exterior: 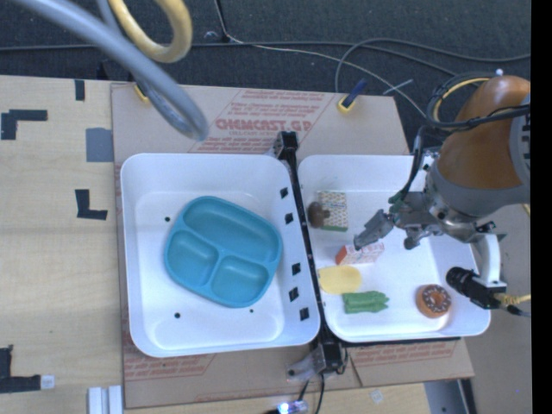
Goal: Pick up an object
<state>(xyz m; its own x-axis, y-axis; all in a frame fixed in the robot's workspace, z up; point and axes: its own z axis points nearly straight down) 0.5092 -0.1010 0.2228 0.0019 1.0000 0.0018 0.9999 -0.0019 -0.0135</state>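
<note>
The arm (483,158) reaches in from the right, wrist bent low over the right-hand bin (448,326). The gripper (373,231) points left, its tip just above a small red-and-white object (360,253); whether it grips is not discernible. Beyond it, toward the divider, lies a brown-and-tan item (328,211). Below it are a yellow piece (340,278) and a green toy (365,301), with a doughnut (433,301) nearer the arm. The blue divided plate (222,250) sits well apart in the left bin (142,188).
</note>
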